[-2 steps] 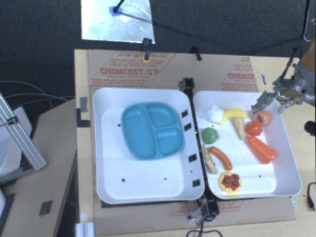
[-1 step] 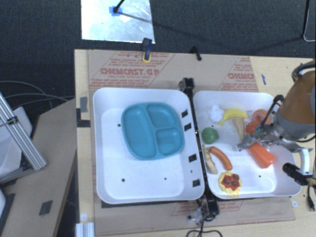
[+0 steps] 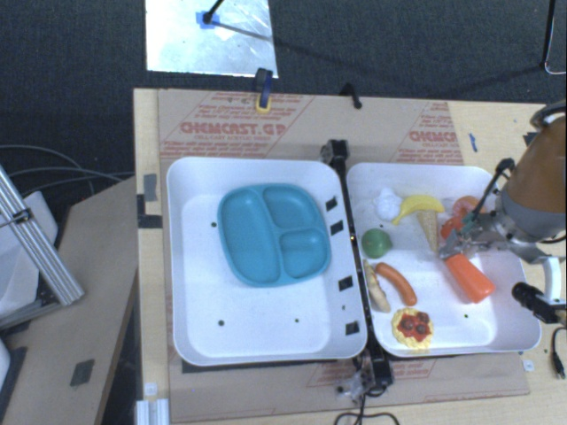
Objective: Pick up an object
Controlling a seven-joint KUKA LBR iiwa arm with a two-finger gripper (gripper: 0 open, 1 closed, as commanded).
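The wooden bench (image 3: 230, 122) carries two shallow white plastic bins side by side. The left white bin (image 3: 204, 326) holds a teal plastic divided plate (image 3: 270, 235). The right white bin (image 3: 505, 326) holds toy food. The grey arm with its orange band (image 3: 540, 180) reaches in from the right, and its gripper (image 3: 462, 235) sits low near an orange plastic carrot (image 3: 469, 276), by a red-orange piece (image 3: 461, 209); whether anything is held cannot be told. Nearby lie a yellow toy banana (image 3: 418, 206), an orange-red toy sausage (image 3: 396, 282), a small round toy pizza (image 3: 413, 327), a green ball (image 3: 376, 242) and a white lumpy piece (image 3: 387, 204).
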